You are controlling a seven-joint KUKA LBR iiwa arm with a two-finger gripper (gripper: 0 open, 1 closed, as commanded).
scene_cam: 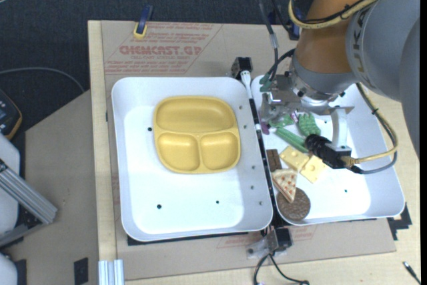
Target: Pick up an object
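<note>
gripper [283, 107] low in right white bin [380, 200], over the toy-food pile, placed for a grab | opening: cannot tell | candidates: yellow cheese wedge [293, 158], green ridged plastic piece [307, 123] just beside it, loose | left white bin [133, 210]: yellow three-compartment plastic plate [197, 133]

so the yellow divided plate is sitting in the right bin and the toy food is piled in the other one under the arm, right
Not quite. In the camera view the yellow divided plate sits in the left bin, not the right one. The rest holds: the toy food is piled in the other bin, the right bin, below the arm.
</note>
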